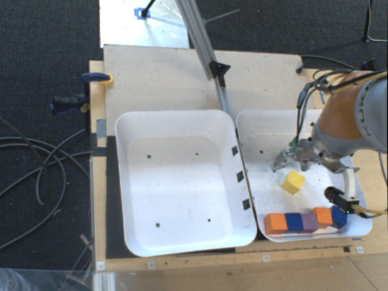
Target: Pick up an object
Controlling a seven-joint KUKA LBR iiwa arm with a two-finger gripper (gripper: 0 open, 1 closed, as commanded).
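Just short of the yellow block, and nothing grasped yet.
Seemingly the gripper (pixel 286 160) hangs low in the right bin (pixel 257 126), its fingers spread apart and holding nothing; the yellow block (pixel 293 182) lies just beside them, toward the surface's front edge; closing from this spot could nudge the block away or clip one corner; a row of orange, blue and purple blocks (pixel 306 221) lines the bin's front wall.

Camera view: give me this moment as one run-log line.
gripper: over right bin, nothing seen held | yellow block: loose on floor beside it | row of blocks: front wall | pick: not done
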